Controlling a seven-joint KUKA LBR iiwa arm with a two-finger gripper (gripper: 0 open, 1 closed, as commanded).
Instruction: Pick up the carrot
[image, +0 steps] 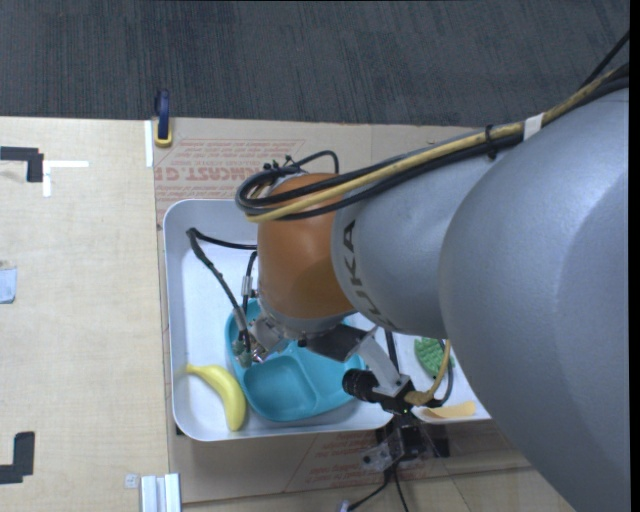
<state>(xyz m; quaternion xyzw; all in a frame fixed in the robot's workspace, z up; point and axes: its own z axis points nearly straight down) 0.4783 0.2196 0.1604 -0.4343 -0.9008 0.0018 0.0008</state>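
Arm hangs low over the white bin, hiding the gripper; its state can't be told. Carrot unseen, likely under the wrist. Banana at 7 o'clock, blue dish beside it. Best to confirm the carrot's position, then descend centred on it

Arm: smooth grey casing, broad orange band above wrist. Yellow and black cables run along casing; black lettering partly visible.

Single fixed overhead view, slanted down on the white bin, close behind the arm.
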